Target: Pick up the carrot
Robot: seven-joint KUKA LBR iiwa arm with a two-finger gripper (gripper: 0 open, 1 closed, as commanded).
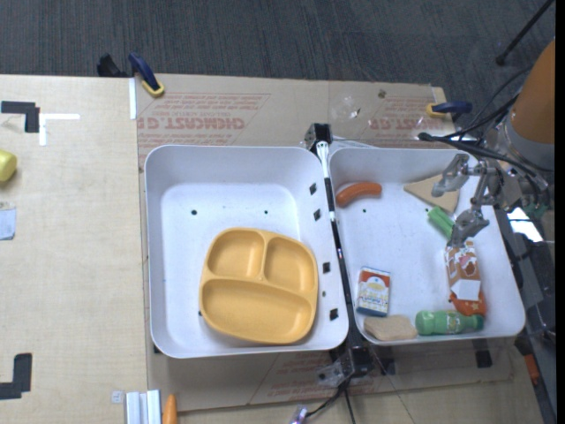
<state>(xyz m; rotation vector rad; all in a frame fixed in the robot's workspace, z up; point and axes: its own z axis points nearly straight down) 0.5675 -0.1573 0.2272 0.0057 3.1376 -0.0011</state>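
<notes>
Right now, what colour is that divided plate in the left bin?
Yellow-orange, the divided plate, seen clearly in the camera view.

Dark grey carpet (265,16) fills the top of the view. Below it sits a pale wooden bench (66,263) with a sheet of brown cardboard (265,113) lying flat under two white bins (168,237), clipped at its far edge by blue clamps (146,75).

yellow plate (259,286), orange sausage (357,192), white bins (231,164)
</notes>
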